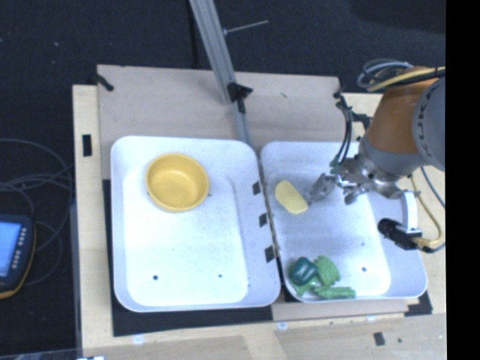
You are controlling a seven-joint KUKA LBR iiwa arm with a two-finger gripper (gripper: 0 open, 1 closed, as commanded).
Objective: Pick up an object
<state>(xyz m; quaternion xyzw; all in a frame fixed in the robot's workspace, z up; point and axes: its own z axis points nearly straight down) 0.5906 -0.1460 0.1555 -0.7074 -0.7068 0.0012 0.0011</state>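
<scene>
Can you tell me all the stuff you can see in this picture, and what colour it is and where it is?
bins: two, white, side by side on the bench
bowl: one, yellow, upper part of the left bin
yellow lump: one, pale yellow, upper left of the right bin
green toys: a small heap, green, bottom of the right bin; cannot tell how many
metal pole: one, grey, slanting down from the top to between the bins
screen: one, blue display, left edge, off the bench
arm: one, grey and orange, coming in from the right
pincer: one, grey, above the right bin, just right of the yellow lump
</scene>
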